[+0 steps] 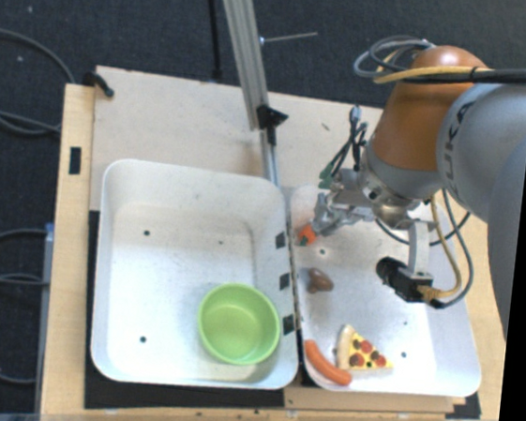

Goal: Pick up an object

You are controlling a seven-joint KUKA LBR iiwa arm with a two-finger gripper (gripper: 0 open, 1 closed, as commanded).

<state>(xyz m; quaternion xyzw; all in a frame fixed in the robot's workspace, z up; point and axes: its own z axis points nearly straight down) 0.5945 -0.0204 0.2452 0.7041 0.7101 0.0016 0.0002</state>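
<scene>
2 white bins (128, 237) — the left holds a lime-green bowl (239, 323); the right, an orange sausage (327, 362), a yellow pizza slice (358, 350) dotted red, a brown lump (319, 279).

A pale wooden desk (179, 120) carries two shallow white bins, touching side by side: the left bin (151, 202) at 9 o'clock and the right bin (445, 348) at 3 o'clock. A slanted metal rail (248, 52) meets the desk at 12 o'clock.
</scene>
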